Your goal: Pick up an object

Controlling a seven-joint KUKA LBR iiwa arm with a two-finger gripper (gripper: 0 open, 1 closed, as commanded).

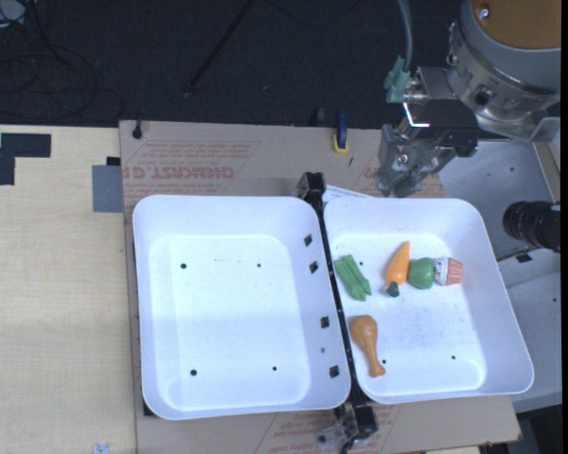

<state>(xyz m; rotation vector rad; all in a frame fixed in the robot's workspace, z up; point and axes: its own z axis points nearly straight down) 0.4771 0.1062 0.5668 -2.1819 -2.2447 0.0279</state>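
Overhead, the grey arm's two-finger gripper (398,180) hangs above the far rim of the right-hand shallow white plastic bin (497,296), poised over the brown cardboard sheet (227,164) that lines the pale wooden table (47,282). Whether it is released or clenched cannot be told from this slant; nothing is seen in it. Candidates for the pick all lie loose on the floor of that right bin, well below the gripper: a ribbed green pea-pod toy (351,277) near the divider, a smooth orange carrot toy (397,265) beside a glossy green round toy with a red-and-white end (431,272), the two apparently touching, and a tan drumstick-shaped toy (367,342) lying apart toward the near side. Their scattered, unaligned poses suggest they were dropped in rather than arranged. Alongside, the left-hand white bin (151,253) shows only small dark dots on its matte floor. Black clips (313,241) along the shared edge appear to hold the bins together. No object has yet been picked up.
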